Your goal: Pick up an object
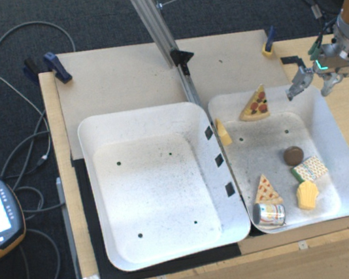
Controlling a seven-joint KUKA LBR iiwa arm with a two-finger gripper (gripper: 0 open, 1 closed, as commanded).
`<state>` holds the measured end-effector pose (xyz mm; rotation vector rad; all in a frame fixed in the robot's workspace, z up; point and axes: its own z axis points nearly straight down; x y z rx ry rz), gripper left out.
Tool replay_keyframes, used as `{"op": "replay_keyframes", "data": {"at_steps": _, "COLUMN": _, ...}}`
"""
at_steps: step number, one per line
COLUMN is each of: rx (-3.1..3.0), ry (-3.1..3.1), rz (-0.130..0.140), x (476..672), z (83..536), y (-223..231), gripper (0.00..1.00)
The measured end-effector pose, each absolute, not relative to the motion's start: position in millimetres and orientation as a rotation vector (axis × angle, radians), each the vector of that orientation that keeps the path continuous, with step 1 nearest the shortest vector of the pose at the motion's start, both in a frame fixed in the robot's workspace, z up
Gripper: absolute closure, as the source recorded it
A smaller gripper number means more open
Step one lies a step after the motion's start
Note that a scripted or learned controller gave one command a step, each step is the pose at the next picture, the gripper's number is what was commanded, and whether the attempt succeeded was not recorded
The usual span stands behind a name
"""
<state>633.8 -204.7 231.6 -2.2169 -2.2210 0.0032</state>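
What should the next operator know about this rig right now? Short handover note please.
Gripper: open, holding nothing, hovering over the top right edge of the right bin.
Right bin contents: pizza slice near the top, second pizza slice lower down, small can on its side just below it, brown ball, patterned packet, yellow block. A yellow piece sits at the divider.
Done: nothing picked yet.
Left: descend, grasp one object, lift. The upper pizza slice looks closest.

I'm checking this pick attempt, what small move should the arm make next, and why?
Probably shift the gripper toward the pizza slice at the right bin's far end; it is the nearest object, and the open fingers hold nothing.
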Motion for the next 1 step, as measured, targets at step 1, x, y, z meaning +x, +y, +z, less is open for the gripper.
{"op": "replay_keyframes", "data": {"at_steps": 1, "rx": -2.218, "ry": -2.218, "rz": 0.005, "x": 638.6, "z": 184.7, "y": -211.1, "gripper": 0.00}}
